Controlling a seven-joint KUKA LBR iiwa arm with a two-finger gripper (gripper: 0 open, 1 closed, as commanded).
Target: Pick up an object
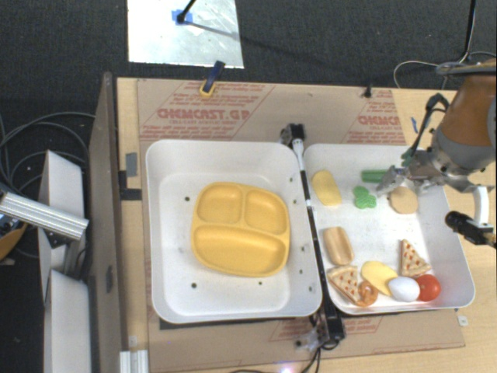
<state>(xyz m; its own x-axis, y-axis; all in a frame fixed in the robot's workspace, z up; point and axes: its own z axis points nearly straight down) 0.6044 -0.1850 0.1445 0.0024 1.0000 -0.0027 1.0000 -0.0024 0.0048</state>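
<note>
Camera view: reaches in from the right, orange band above the wrist, tool (397, 182) low over the upper part of the right bin (458, 286), just beside a round tan cookie (404, 201) and a green toy (365, 199). Cannot tell whether clenched or released; nothing seen between the fingers. Lying in the same bin: yellow corn piece (326, 188), hot dog bun (338, 245), two pizza slices (348, 283), white egg (403, 289), red tomato (428, 287). Sitting in the left bin (167, 208): a yellow divided plate (239, 228). Printed in red on the cardboard (256, 103) covering the worktop: "CHEMCAST GP", repeated partly at right.
</note>
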